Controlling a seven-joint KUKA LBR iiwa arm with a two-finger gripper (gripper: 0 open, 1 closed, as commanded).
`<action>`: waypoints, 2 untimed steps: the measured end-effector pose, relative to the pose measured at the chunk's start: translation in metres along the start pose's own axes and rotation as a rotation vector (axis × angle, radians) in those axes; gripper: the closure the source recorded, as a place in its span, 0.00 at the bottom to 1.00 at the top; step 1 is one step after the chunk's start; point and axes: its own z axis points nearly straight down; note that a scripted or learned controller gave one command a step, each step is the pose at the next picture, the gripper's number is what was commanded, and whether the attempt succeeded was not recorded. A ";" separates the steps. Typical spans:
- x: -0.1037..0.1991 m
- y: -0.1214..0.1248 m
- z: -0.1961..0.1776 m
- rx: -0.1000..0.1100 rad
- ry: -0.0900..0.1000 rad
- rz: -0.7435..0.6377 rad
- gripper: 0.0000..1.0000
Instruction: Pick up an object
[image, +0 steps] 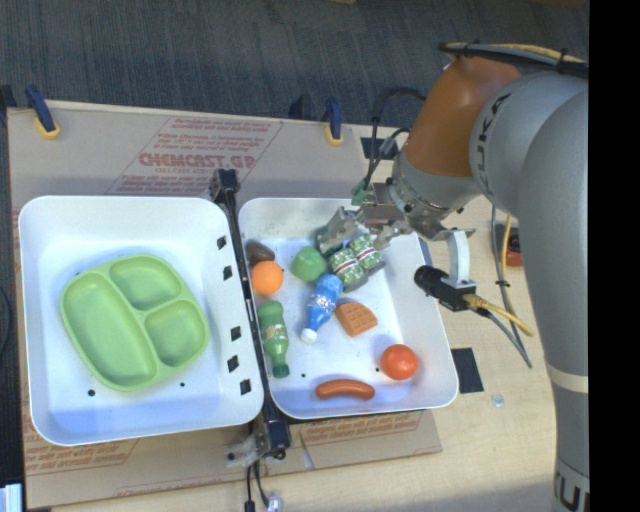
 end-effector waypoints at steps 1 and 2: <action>-0.058 0.005 0.125 0.000 -0.002 0.001 0.00; -0.057 0.005 0.114 0.000 -0.002 -0.002 1.00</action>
